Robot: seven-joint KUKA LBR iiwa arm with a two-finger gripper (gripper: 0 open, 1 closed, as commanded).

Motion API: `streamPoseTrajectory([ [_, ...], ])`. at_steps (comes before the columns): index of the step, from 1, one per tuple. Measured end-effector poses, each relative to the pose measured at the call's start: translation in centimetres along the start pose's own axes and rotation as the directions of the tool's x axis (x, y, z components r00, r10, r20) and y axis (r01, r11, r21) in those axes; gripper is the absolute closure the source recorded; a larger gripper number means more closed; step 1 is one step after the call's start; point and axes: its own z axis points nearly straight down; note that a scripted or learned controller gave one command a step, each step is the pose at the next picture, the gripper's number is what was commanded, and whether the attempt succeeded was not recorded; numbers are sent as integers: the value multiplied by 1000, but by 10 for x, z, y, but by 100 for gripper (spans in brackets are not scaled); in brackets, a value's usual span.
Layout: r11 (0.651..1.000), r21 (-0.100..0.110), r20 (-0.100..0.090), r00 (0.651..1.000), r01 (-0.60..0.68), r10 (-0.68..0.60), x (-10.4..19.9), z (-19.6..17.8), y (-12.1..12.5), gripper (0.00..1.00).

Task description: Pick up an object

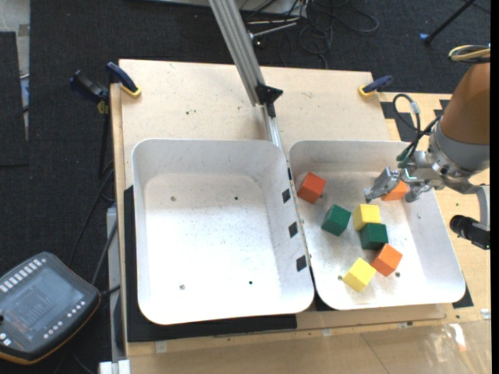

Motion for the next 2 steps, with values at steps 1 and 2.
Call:
streamPoseTrajectory([
  [1, 1000, -3, 1, 1000, 0, 0, 0, -2, 1, 0],
  [2, 1000, 2, 0, 1000, -2, 2, 3, 59, -7, 0],
])
